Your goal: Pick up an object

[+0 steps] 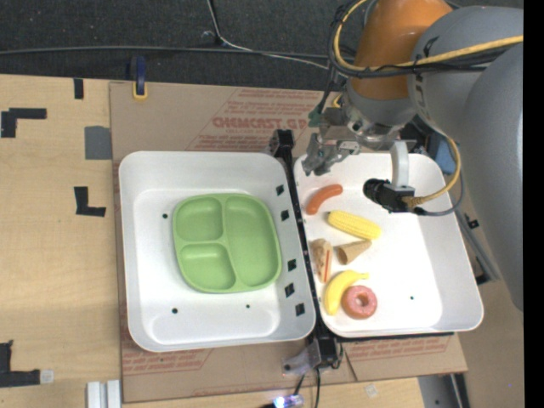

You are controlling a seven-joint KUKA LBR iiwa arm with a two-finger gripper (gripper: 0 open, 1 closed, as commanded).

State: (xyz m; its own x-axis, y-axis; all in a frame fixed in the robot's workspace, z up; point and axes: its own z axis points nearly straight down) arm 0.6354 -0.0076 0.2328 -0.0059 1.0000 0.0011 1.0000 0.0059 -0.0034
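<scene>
My gripper (321, 160) hangs over the far left corner of the right bin (442, 262), just above and behind a red sausage (323, 197). Its fingers look spread a little with nothing between them. Nearer the front lie a yellow corn cob (354, 224), a tan ice-cream cone (351, 250), a small brown piece (320, 252) beside a thin orange stick (326, 267), a banana (337, 291) and a pink doughnut (360, 302). The grey arm with its orange band (399, 32) covers the bin's far right part.
The left bin (144, 228) holds a green divided plate (227, 242). A black divider with clips (291, 228) runs between the two bins. A black cable part (384, 194) hangs beside the wrist over the right bin. Cardboard and a wooden bench surround the bins.
</scene>
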